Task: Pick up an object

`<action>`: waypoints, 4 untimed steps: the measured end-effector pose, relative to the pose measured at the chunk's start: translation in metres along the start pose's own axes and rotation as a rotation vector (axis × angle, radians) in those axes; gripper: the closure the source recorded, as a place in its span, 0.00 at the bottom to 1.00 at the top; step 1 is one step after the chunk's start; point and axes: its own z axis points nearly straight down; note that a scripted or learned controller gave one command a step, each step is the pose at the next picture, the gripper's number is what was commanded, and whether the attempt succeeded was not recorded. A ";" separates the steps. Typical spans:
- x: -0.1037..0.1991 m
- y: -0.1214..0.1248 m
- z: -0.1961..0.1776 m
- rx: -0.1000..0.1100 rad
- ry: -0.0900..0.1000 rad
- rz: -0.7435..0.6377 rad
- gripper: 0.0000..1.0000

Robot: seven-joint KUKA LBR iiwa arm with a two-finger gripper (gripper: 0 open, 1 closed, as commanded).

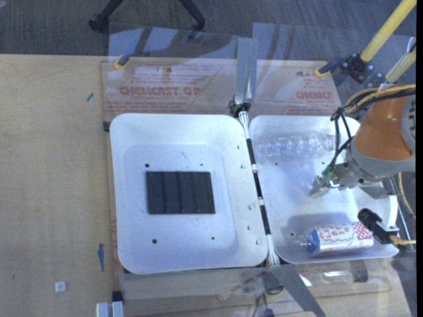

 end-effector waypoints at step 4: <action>-0.044 -0.074 -0.018 0.001 0.004 0.287 0.00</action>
